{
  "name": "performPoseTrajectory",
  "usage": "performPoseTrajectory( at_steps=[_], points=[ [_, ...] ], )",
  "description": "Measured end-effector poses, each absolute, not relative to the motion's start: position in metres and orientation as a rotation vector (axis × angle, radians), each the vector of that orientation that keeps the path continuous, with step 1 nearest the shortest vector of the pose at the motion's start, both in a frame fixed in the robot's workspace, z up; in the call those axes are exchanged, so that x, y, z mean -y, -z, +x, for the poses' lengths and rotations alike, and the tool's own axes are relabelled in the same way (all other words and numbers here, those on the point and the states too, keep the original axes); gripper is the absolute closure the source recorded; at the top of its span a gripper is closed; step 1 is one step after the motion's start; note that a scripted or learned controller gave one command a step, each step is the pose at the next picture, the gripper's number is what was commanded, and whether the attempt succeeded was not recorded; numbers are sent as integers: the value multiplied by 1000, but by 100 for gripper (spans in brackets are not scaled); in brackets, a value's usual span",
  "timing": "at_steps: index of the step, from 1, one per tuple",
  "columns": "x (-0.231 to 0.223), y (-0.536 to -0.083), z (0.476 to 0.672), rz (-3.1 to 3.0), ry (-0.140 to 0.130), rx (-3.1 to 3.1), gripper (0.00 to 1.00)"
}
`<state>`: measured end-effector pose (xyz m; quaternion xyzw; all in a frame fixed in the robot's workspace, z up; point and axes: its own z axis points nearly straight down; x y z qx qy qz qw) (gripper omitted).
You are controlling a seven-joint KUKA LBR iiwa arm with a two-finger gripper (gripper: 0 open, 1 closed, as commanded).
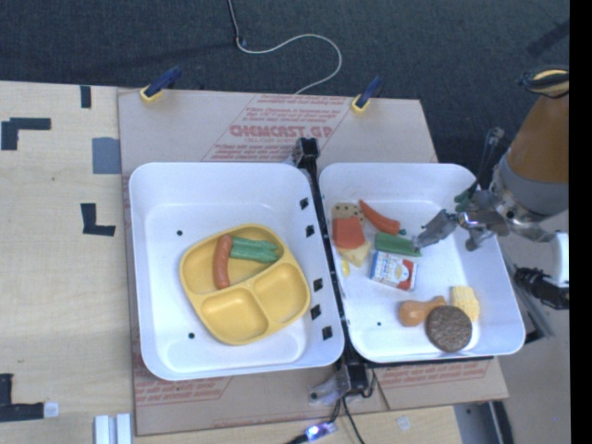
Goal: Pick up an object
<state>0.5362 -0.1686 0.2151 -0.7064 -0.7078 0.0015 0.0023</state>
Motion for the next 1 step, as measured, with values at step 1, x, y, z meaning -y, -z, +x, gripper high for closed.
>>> performPoseTrajectory(
  at_steps=[1],
  points=[
    [172, -154, 527, -2214, -10, 2214, 0]
  ],
)
